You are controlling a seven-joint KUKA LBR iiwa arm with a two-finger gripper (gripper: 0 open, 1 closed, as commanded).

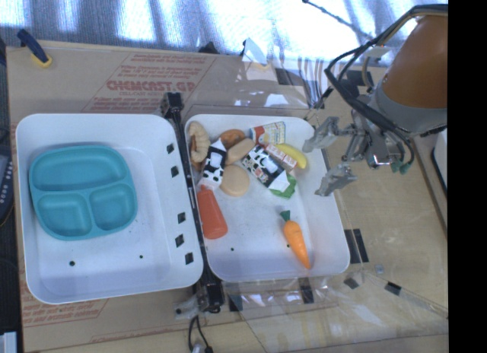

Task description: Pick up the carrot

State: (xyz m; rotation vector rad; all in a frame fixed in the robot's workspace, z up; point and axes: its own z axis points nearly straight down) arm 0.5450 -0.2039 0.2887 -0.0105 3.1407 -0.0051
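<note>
Hand wide of the right bin, carrot lying loose near the bin's right wall

The shallow white plastic right-hand bin on the table holds a heap of toy food at its far end, and the grey two-finger hand hangs outside its right rim, fingers spread apart and holding nothing; the small orange carrot with a green leafy top lies alone in the near right part of the bin, close beside the wall, its long axis running roughly far-to-near with a slight lean to the right, leaves toward the heap and tip toward the near rim; a descent there risks a finger striking the rim or wall, or a pinch along the taper slipping off
</note>
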